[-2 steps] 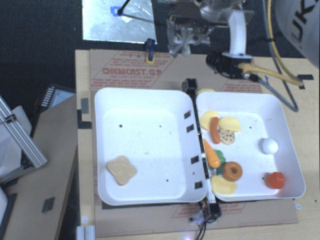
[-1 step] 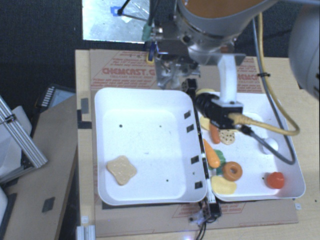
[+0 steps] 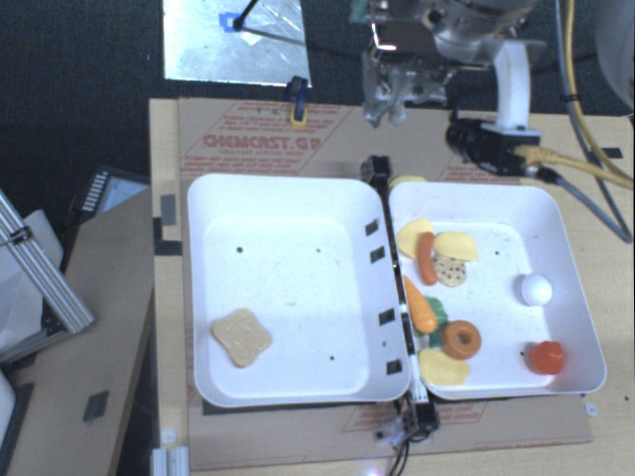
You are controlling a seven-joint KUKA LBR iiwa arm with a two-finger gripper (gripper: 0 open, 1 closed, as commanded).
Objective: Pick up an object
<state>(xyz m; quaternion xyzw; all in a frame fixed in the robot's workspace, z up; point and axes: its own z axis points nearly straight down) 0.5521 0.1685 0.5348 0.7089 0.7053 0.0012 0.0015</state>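
Fingers of the gripper (image 3: pixel 385 107) hang above the far edge of the counter (image 3: pixel 169 266), behind both bins; whether they are open or closed cannot be told, and nothing is seen between them.

The left bin (image 3: pixel 288 201) contains one tan cracker (image 3: pixel 241 337) near its front left corner. The right bin (image 3: pixel 556 236) contains many toy foods: a sausage (image 3: pixel 427 259) with its long axis running from far to near, a carrot (image 3: pixel 421 305) lying slanted beside the dividing wall with its green top toward the near side, a spotted cookie (image 3: pixel 450 271), a yellow chip (image 3: pixel 456 247), a donut (image 3: pixel 461 339), a white egg (image 3: pixel 536 289) and a red tomato (image 3: pixel 545 357).

The bins stand on a printed cardboard sheet (image 3: pixel 258 137). A shiny metal plate (image 3: pixel 235 26) lies on the dark floor beyond
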